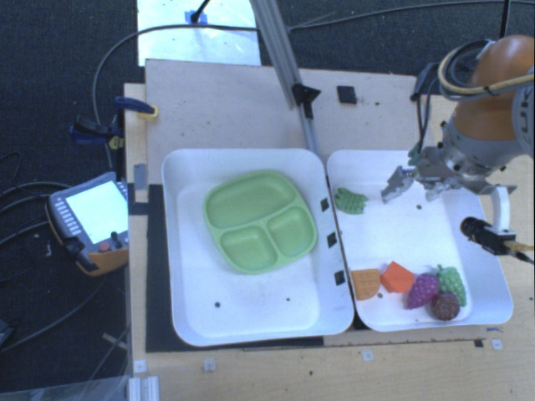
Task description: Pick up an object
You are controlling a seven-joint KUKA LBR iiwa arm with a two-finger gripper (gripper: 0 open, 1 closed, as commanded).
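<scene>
Hovering over the upper part of the right bin [501, 303], the pincer [415, 186] stood spread wide and held nothing. It hung just right of one green bumpy toy [350, 200], probably the nearest thing to take. Along the bin's lower edge lay five more toys close together: one orange slice [365, 283], one red-orange block [398, 277], one purple grape bunch [422, 290], one green bunch [452, 282], one dark berry [445, 307]. The left bin [192, 307] carried one green divided plate [260, 220], likely the place for sorted toys.

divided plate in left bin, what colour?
Light green plate, three compartments; camera view shows it.
</scene>
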